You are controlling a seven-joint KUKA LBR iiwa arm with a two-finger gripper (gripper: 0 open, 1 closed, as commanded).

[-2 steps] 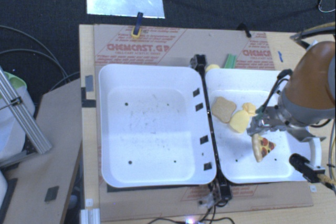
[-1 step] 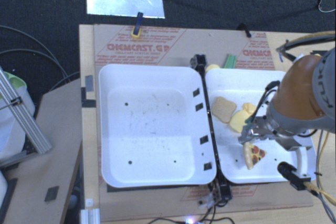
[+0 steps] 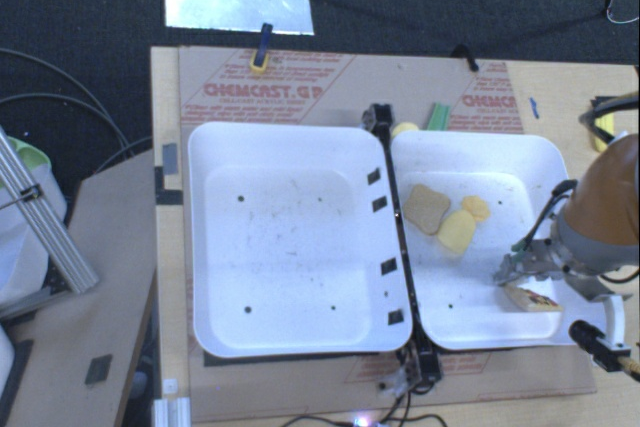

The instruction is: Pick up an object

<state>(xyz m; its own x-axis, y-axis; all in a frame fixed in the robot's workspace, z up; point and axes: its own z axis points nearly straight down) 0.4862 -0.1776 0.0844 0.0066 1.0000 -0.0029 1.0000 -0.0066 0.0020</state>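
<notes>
Claw point(image 3: 522, 267) is down in the right bin point(image 3: 500, 153), right above a small tan block point(image 3: 532, 298). Honestly can't tell if it's open or gripping.

The brown board point(image 3: 330, 80) under the bins carries red print reading "CHEMCAST GP" point(image 3: 263, 91), well away from the claw point(image 3: 520, 267) toward the far left. A second, partly hidden red print point(image 3: 490, 101) of the same kind lies beyond the claw; only "CHEMC" reads there.

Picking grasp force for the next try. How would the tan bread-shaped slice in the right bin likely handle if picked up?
The tan slice looks flat and thin, so it likely won't roll. It resembles toy food, probably light and stiff. It touches the yellow piece, which may shift too.
</notes>
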